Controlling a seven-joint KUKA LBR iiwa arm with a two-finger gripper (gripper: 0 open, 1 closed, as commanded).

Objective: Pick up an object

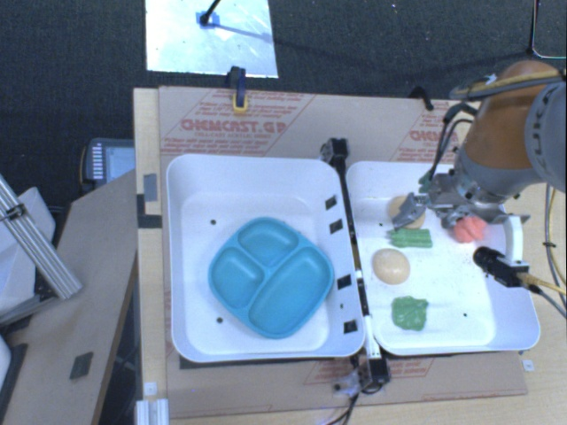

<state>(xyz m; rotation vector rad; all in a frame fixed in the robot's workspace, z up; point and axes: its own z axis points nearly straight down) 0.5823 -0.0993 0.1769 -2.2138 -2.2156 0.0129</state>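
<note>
My gripper hangs low over the back of the right bin, reaching in from the right. Right beside it on the left lies a pale tan piece, partly covered by the gripper. A flat green bar lies just in front of the gripper. A cream egg-shaped item sits nearer the front, and a green lump lies in front of that. A salmon-pink item rests to the right, under the wrist. Nothing visibly hangs from the gripper.
The left bin holds a blue divided plate. A black divider with clips runs between the two bins. The grey arm with its orange band crosses the right bin's back right corner.
</note>
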